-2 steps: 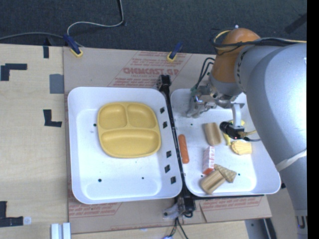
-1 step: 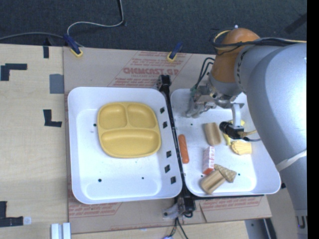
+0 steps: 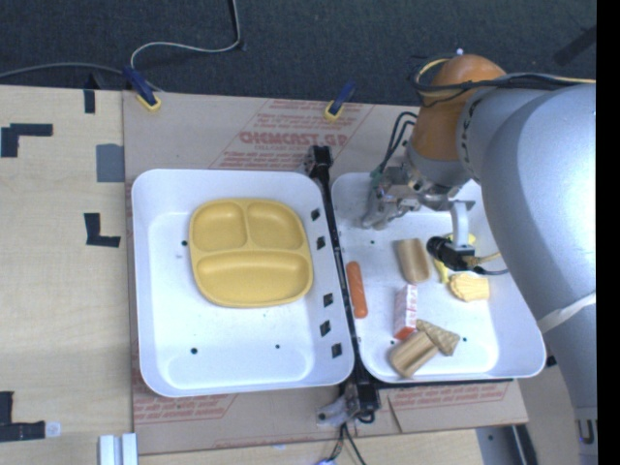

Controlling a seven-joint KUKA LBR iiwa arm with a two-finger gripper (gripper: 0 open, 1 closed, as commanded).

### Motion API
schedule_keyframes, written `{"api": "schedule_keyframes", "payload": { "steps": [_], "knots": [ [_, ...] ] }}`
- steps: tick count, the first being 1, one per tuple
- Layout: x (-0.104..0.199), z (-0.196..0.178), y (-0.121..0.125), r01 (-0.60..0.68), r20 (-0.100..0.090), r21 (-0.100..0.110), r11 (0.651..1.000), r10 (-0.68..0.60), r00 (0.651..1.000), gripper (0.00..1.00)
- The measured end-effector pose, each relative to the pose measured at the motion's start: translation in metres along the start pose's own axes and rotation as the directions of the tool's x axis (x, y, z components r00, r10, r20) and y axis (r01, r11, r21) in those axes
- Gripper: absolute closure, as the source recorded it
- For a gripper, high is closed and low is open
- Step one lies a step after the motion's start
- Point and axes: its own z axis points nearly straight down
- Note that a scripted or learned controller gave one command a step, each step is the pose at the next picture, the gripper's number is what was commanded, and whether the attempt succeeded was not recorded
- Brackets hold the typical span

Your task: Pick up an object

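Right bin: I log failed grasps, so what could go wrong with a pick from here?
1. The gripper hangs over bare floor near the upper left of the right bin; closing here would likely catch nothing.
2. The tan block, white packet and yellow piece lie close together, so a descent could nudge a neighbour.
3. The orange stick lies beside the bin wall, leaving little finger room.

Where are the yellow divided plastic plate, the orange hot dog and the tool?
yellow divided plastic plate [image 3: 251, 253], camera view, centre ridge
orange hot dog [image 3: 357, 290], camera view, mid-length
tool [image 3: 380, 213], camera view, between fingertips
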Motion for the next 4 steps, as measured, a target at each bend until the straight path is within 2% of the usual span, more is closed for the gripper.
{"api": "schedule_keyframes", "payload": {
  "steps": [4],
  "knots": [
    [0.0003,0.0000,-0.0001,-0.001,0.001,0.000,1.000,0.001,1.000,0.00]
  ]
}}
